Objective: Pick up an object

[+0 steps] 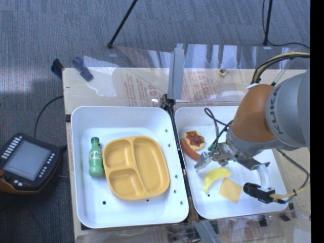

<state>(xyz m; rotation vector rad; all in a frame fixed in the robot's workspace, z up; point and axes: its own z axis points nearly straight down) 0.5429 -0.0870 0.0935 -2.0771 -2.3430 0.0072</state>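
Note:
My gripper [203, 161] hangs low in the right bin [190, 116], near that bin's left side. Just below and to its right lies a yellow banana [215, 177], with a pale yellow cheese slice [230, 190] touching its lower end. Directly up-left of the gripper lies a red and orange toy food piece [193, 142], very close to the gripper's tip. I see nothing held in the gripper. The grey arm with its orange band [255, 116] covers the right half of this bin.
The left bin [83, 120] holds a yellow divided plate [135, 166] and a small green bottle [95, 157] lying beside the plate's left edge. A ridge [178, 151] separates the two bins. A teach pendant [28, 161] sits off the bench at the left.

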